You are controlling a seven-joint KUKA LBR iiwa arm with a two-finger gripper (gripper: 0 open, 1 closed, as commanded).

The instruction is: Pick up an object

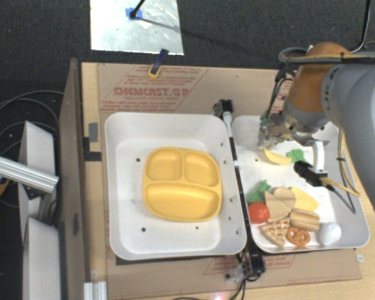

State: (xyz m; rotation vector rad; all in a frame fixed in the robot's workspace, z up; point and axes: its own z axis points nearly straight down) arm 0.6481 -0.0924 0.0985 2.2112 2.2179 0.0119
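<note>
We are looking down on the gripper (pixel 270 136), which is hanging low at the twelve o'clock end of the right bin (pixel 361 230), just beside a yellow banana piece (pixel 276 157); we cannot tell its state. Toy food is crowding the bin's six o'clock end: a tomato (pixel 259 213), pretzel (pixel 297 236) and white egg (pixel 329 233). The left bin (pixel 122 167) is carrying a yellow divided plate (pixel 181 184).

cardboard sheet (pixel 151 87) under the bins — red print, upside down from this view | large line reads roughly "CHEMCAST GP" — last letters unsure | smaller red lines beside it too small to read | no other legible text
</note>
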